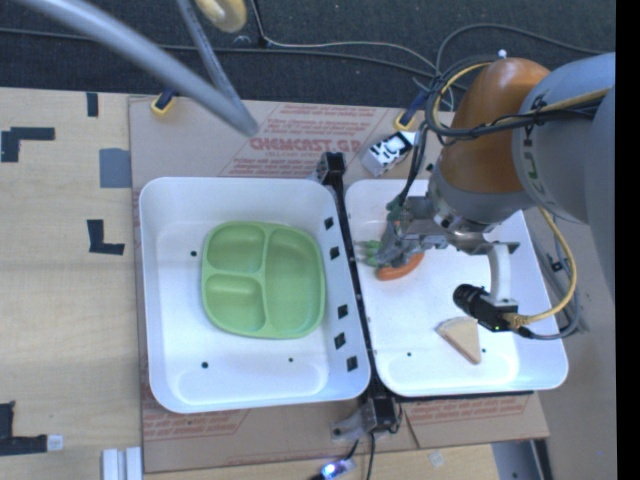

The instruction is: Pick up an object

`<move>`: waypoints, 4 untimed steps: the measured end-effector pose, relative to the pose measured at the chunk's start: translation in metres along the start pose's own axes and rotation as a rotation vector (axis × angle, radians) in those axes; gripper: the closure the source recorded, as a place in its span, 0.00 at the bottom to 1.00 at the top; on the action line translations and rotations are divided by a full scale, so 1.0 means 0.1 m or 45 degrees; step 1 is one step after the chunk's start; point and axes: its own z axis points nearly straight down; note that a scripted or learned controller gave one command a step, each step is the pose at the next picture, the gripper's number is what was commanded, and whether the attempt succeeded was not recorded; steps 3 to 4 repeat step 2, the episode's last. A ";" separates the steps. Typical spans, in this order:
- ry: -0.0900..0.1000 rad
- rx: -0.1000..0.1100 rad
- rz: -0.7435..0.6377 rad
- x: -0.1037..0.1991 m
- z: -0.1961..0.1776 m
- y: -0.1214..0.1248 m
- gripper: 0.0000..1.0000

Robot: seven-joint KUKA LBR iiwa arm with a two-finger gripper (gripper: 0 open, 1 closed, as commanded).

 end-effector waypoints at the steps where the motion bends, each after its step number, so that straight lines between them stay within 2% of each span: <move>1: 0.000 -0.001 -0.001 0.53 0.11 0.17 1.00; 2: 0.002 -0.004 -0.002 1.09 -0.01 0.31 1.00; 4: 0.002 -0.004 -0.002 1.09 -0.01 0.31 1.00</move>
